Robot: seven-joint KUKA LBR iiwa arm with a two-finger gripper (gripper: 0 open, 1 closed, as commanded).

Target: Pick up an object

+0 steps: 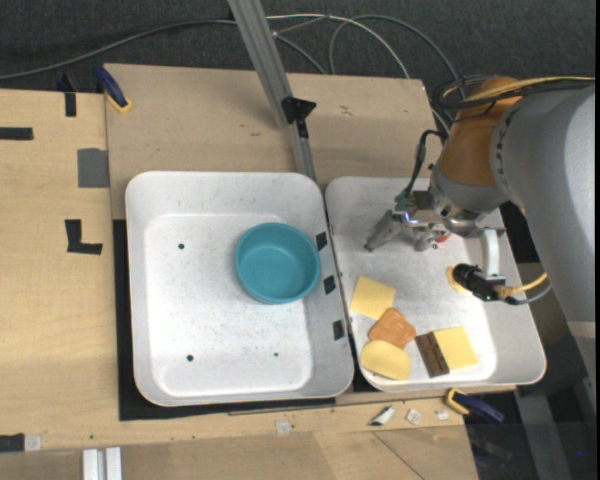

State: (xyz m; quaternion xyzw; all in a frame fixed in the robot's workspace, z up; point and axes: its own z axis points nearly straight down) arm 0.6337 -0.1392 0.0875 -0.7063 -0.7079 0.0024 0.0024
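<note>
My gripper [398,242] hangs over the far part of the right bin [510,368], its two fingers spread open with nothing between them. Below it in that bin lie a pale yellow square [372,296], an orange lump [391,326], a yellow oval piece [385,360] and a yellow block with a brown end [447,349]. The yellow square is the nearest, a short way toward the front of the fingertips. A blue bowl [276,262] stands upright in the left bin [170,368].
A slanted metal pole [270,58] crosses above the left bin's far right corner. Cables run behind the bench, and a yellow-and-black connector [475,280] hangs off the arm at the right bin's right side. Blue clamps [113,87] sit at the board's corners.
</note>
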